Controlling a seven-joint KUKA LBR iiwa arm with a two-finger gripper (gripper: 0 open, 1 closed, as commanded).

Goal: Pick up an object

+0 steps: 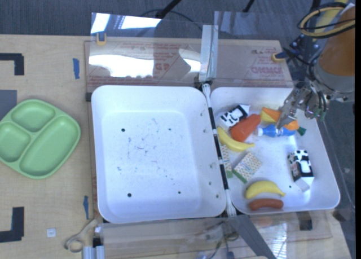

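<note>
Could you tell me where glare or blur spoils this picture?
Camera view: strong glare on the clear panel behind the left bin; the gripper is soft with blur over the right bin; the toys, like the banana, are evenly lit.

Plastic bins on a wooden bench

The two bins [152, 207] look like smooth white plastic, the left one scuffed with faint marks. The bench [45, 71] is pale, matt wood. The green tray [38, 137] is smooth plastic with a soft sheen. Clear, glossy panels [146, 55] behind the bins catch glare. The bananas [264, 188] look like shiny moulded plastic; the gripper [294, 111] is bare metal.
</note>
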